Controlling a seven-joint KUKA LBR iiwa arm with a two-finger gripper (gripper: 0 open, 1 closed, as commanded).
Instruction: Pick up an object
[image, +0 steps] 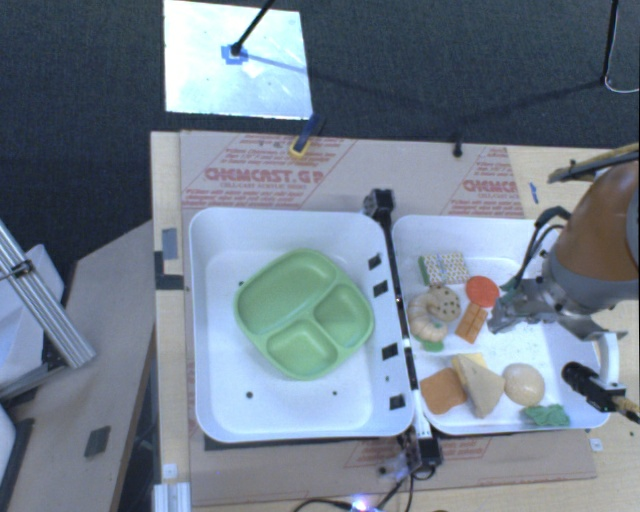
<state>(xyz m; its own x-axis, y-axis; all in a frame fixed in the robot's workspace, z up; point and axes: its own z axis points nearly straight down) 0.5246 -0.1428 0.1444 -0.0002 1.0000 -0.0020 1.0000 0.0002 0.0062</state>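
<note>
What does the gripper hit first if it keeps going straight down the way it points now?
Likely the bare floor of the right bin, just right of the orange carrot-like piece. The gripper hangs near that piece, but height is hard to judge from above.

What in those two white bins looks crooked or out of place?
The green divided tray sits turned at an angle in the left bin, not square with its walls. In the right bin, the toy foods lie in a loose jumble, several touching. Nothing looks spilled or broken.
</note>
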